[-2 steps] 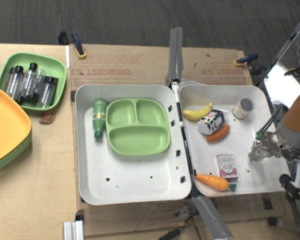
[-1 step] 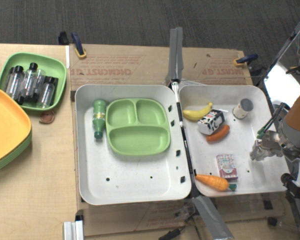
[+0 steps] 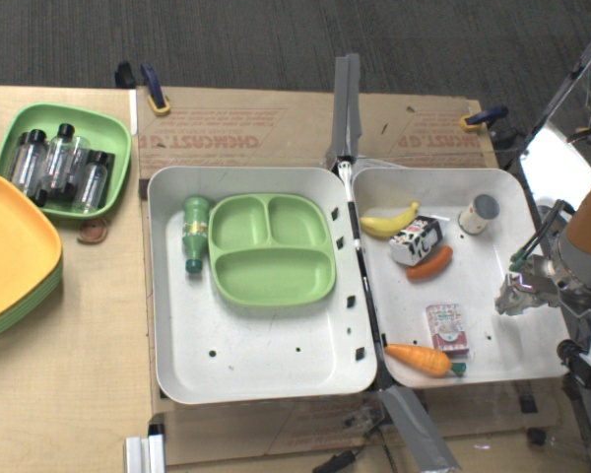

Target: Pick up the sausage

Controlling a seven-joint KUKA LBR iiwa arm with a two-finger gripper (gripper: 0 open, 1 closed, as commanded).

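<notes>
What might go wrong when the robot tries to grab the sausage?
The sausage lies right against the black-and-white carton, with the banana close by, so the pincer may bump or grab the carton instead. The sausage is round and lies at a slant, so it might roll or slip out.

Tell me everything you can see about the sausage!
The sausage is a short, plump orange-red link with rounded ends and a smooth, slightly shiny skin, probably a plastic toy. It lies flat and slanted in the right bin, its upper end to the right. The black-and-white carton sits against its upper left side and seems to touch it. The banana lies just above that. The gripper is off to the right, apart from the sausage.
</notes>
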